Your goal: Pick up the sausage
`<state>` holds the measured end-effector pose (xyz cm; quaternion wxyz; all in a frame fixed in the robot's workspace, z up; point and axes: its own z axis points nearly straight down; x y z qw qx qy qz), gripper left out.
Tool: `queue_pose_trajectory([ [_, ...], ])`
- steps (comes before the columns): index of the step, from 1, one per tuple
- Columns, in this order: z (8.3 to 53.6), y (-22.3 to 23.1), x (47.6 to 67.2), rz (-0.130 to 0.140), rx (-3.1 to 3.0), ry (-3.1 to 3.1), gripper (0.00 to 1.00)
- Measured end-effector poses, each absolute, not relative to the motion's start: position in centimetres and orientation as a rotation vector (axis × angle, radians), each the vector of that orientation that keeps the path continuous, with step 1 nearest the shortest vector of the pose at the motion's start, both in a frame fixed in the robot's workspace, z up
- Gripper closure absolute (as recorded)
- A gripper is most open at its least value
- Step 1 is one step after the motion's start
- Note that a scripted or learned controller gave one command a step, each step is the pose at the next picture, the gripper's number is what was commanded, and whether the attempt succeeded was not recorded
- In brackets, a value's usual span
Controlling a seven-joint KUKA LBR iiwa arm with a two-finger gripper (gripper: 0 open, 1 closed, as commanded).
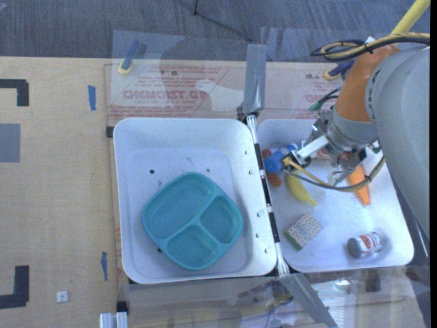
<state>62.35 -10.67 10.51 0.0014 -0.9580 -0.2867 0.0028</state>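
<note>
the wooden tabletop (54, 203) holds two white bins side by side. the left bin (136, 142) has a teal plate (192, 219) with three parts in it. the grey arm (403, 101) reaches down into the right bin (389, 251). its jaws (339, 162) are low by the far side of that bin, but i cannot tell if they are open or closed. a banana (300, 188), a carrot (360, 185), a small can (364, 244) and a checked sponge (304, 230) lie there. i cannot pick out the sausage for sure.
</note>
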Motion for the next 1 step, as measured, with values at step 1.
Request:
queue_pose_trajectory([
  [1,15.22,-11.79,65.41,0.009,-3.066,-0.674,0.0],
])
